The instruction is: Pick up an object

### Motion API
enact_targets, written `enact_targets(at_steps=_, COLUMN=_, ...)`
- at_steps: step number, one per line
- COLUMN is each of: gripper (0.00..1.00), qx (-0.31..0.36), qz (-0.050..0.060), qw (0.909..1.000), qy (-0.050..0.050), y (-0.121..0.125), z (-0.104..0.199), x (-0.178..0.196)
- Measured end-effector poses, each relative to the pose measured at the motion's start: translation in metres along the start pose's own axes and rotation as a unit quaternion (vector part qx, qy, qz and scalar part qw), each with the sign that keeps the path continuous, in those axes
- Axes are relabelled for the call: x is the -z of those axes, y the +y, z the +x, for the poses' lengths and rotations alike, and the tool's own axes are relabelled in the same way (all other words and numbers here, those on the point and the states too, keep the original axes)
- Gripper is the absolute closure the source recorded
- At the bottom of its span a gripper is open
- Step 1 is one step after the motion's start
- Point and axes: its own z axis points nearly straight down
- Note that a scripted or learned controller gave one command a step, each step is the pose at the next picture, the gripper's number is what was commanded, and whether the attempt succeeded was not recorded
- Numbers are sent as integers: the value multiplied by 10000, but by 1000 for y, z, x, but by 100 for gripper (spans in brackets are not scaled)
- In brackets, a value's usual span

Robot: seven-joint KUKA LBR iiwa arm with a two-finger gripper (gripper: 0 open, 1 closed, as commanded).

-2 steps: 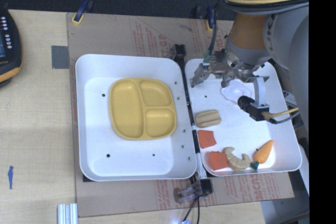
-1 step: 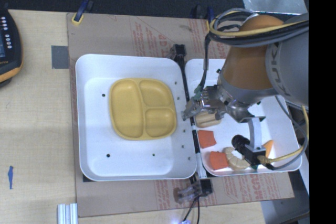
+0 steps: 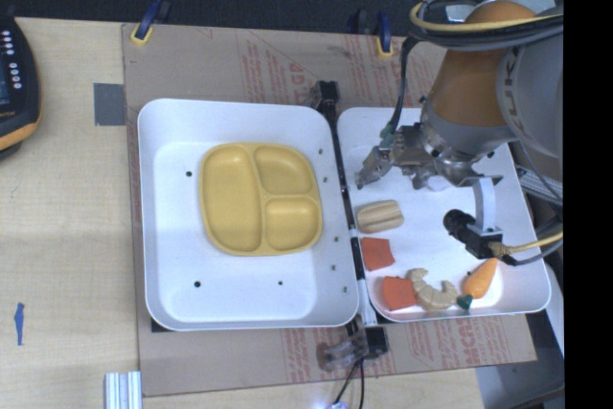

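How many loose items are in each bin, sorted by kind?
Left bin:
Yellow divided tray: 1

Right bin:
Bread roll: 1
Red-orange blocks: 2
Beige curved piece: 1
Carrot: 1

Total: 6

A divided tray (image 3: 260, 198) lies in the left bin (image 3: 163, 292). The right bin (image 3: 522, 206) holds a bread roll (image 3: 378, 216), two blocks (image 3: 377, 253) in front of it, and a carrot (image 3: 481, 279) rightward.
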Motion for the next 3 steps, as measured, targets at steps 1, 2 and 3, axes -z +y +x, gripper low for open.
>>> enact_targets(at_steps=1, gripper=100, qx=37, qz=17, qw=10000, qy=10, y=-2, z=2, x=11)
enact_targets(at_steps=2, gripper=0, qx=40, qz=21, qw=10000, qy=9, y=-2, z=2, x=11)
enact_targets(at_steps=3, gripper=0, qx=8, qz=49, qw=10000, qy=17, y=-76, z=-13, x=8)
